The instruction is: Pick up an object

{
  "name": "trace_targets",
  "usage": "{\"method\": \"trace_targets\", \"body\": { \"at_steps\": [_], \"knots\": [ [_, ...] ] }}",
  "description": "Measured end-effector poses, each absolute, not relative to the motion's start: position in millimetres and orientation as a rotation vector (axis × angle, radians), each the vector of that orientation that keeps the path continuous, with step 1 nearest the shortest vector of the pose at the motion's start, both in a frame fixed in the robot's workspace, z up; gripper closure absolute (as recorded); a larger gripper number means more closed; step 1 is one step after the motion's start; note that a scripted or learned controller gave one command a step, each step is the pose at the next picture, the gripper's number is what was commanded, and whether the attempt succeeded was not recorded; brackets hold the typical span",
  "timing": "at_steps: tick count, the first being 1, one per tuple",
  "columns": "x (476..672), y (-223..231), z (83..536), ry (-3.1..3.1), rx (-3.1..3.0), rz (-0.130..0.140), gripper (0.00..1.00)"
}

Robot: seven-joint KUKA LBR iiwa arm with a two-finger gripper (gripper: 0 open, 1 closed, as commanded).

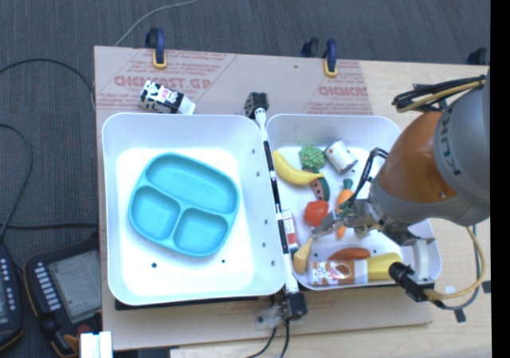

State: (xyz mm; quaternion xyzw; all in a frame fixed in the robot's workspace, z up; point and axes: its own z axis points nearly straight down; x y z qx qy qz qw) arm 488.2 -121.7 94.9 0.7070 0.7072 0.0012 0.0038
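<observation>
Hand [333,225]: low inside the right bin [388,123], fingers reaching toward the red tomato [316,211]. They appear slightly spread with nothing between them, though the view is too coarse to be certain; recorded as undetermined.

Nearest candidate: the tomato, just beside the fingertips on the side toward the divider between the bins. Judged the likeliest target, since it lies directly ahead of the hand's reach.

Other items, placed from the tomato:
- Small orange carrot piece [345,198], on the arm side, close to the hand.
- Watermelon slice [321,188], just above.
- Banana [293,171], further above, long axis slanting across the bin.
- Green broccoli [312,157] and white cup [340,155], beyond the banana.
- Printed packet [337,271], below.

Left bin [111,189]: holds a blue divided tray [184,204], well apart from the tomato.
</observation>
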Motion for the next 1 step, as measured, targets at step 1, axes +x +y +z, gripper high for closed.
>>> {"method": "trace_targets", "body": {
  "at_steps": [1],
  "knots": [
    [488.4, -121.2, 101.7, 2.221, 2.217, 0.000, 1.00]
  ]
}}
